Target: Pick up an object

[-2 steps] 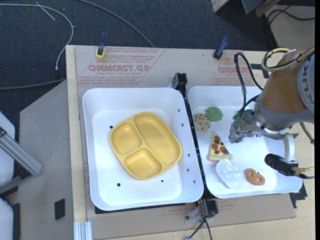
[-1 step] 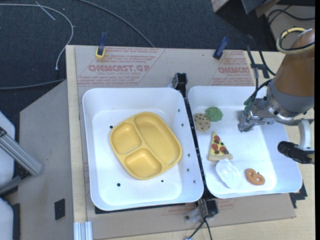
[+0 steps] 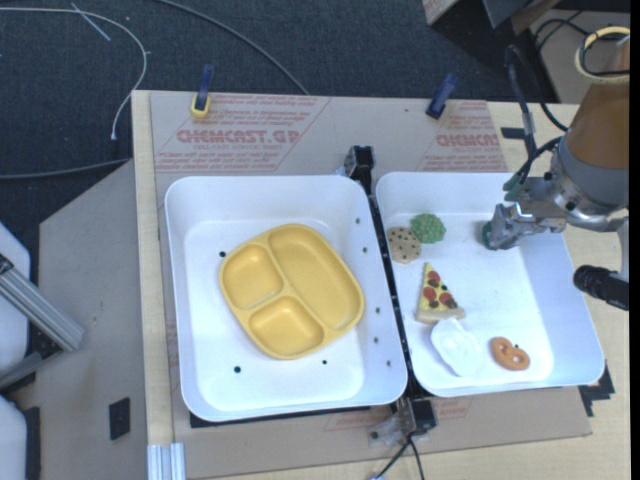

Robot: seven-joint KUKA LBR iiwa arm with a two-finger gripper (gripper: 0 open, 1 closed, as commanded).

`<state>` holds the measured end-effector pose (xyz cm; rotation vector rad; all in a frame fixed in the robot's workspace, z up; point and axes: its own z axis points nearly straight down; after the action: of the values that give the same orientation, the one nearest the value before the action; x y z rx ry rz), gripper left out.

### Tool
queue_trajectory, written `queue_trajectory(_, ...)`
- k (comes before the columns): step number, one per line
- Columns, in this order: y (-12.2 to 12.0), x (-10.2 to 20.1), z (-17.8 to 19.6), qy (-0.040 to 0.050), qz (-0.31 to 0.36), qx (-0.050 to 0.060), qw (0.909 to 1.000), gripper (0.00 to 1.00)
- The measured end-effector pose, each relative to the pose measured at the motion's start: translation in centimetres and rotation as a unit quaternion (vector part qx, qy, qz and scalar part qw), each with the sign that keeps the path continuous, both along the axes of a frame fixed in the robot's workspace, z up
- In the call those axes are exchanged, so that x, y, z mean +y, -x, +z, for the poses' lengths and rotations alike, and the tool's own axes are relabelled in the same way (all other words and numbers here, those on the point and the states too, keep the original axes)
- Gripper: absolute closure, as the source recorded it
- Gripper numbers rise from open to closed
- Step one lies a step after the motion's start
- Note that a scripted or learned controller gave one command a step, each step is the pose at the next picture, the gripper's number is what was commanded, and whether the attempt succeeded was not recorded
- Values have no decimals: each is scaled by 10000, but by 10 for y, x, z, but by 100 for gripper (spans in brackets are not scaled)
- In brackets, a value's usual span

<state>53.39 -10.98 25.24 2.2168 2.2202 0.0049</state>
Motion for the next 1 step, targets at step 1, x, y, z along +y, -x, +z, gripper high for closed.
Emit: queue_trajectory(1,-25,45,-10,-8,22,14,10000,100)
